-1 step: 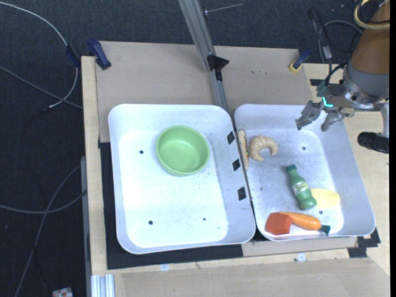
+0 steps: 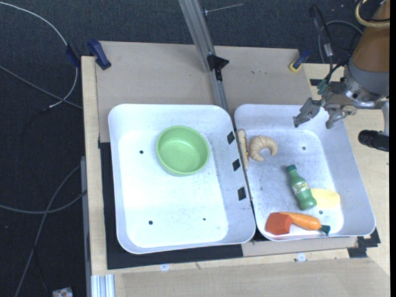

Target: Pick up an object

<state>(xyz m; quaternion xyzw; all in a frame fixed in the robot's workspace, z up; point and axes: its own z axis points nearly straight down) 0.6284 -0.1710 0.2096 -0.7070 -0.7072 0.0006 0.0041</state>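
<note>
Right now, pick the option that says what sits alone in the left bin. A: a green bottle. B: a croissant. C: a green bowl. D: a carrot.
C: the green bowl is the one thing inside the left bin; the croissant, green bottle and carrot all lie in the right bin.

Even bright light, soft shadows (slightly grainy)
</note>
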